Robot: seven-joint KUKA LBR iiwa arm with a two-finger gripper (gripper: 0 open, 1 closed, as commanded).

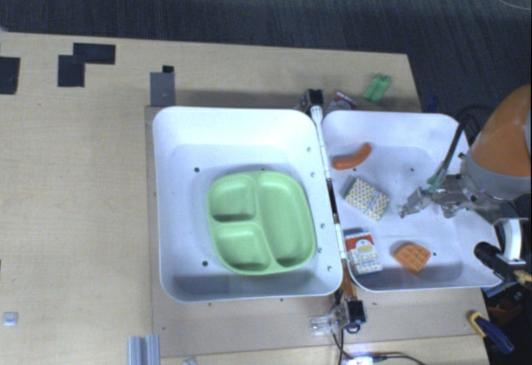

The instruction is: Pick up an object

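The gripper (413,207) is seen over the right bin (391,124); whether it is open cannot be told. A patterned box (366,198) lies at its nine o'clock, a waffle toy (411,256) at six, a sausage toy (352,157) at ten.

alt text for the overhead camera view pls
The robot's hand hovers low in the right bin among a sausage, patterned box, waffle and small carton. The left bin holds a green divided plate.
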